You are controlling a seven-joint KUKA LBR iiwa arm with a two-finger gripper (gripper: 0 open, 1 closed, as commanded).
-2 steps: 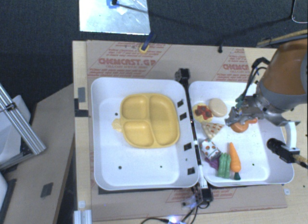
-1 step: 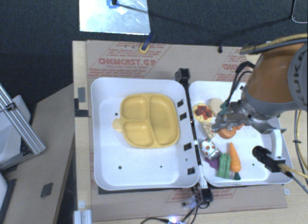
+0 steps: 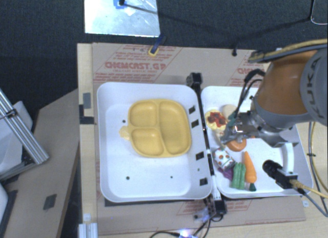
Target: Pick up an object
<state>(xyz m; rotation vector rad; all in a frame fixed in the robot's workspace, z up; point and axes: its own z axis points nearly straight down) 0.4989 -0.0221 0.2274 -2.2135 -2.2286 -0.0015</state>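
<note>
camera view | arm enters from 3 o'clock, gripper low over right bin, apparently to reach the toy pile | jaws: cannot tell | orange piece beneath, carrot at 5 o'clock | yellow tray in left bin, untouched

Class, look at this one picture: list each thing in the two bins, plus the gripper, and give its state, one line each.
yellow divided plate: flat in the left bin, compartments bare
gripper: low over the right bin
round orange piece: right under the gripper; held or not, unclear
carrot: lying in the right bin
green vegetable: lying beside the carrot
red and yellow food: lying by the divider
</note>
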